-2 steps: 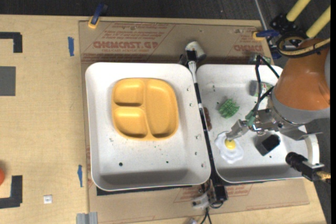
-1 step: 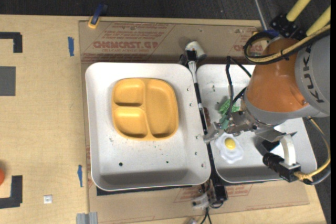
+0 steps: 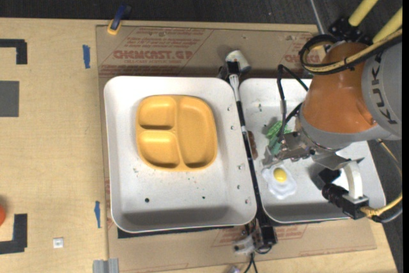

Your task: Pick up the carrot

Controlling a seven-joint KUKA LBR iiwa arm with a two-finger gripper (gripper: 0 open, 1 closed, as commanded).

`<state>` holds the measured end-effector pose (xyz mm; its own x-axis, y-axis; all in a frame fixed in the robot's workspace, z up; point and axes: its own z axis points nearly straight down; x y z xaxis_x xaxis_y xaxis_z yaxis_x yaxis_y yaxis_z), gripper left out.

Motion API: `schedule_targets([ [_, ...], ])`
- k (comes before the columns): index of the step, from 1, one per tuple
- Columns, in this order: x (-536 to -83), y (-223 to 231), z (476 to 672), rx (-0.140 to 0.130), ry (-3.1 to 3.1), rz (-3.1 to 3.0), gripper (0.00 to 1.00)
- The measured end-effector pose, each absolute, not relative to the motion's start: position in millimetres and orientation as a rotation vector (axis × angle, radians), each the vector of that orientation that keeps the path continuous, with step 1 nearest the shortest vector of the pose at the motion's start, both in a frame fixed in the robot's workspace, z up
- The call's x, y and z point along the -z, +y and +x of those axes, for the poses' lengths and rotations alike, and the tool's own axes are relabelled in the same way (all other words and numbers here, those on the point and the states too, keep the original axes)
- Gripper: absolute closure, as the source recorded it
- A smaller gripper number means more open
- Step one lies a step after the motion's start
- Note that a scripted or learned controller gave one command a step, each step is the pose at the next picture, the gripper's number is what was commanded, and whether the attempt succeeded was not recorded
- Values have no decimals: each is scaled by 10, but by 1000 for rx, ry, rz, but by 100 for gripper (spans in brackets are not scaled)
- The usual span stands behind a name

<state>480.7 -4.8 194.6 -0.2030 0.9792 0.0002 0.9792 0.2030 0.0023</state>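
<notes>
Seen from the left: nothing of the task in the left bin, just a yellow divided plate at its centre, untouched. Across the divider, in the right bin: a green leafy tuft toward the bin's 9 o'clock side, probably the top of the carrot; lying low against the bin floor, not lifted. Just at 5 o'clock of that tuft, the gripper, down in the bin and hanging close above a toy fried egg at its 6 o'clock. Looks like the reach is made and the grasp and lift are left to do; no carrot seen raised or carried. Cannot tell whether the gripper is spread or closed, nor whether anything sits in it: too dark, tangled with cables, and shadowed by the wrist. Cannot make out the carrot's orange body either; possibly tucked under the arm, which covers the bin's 3 o'clock half. Cut off at the right edge: the rest of the arm.
</notes>
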Motion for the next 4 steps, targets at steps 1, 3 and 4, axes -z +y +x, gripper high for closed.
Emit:
schedule_targets([
  [1, -2609, -200, 4800, -1, 2157, 2282, 100],
  [3, -1843, 417, 4791, 1, 2237, 2209, 100],
  [4, -1842, 566, 4790, 1, 2042, 2388, 100],
])
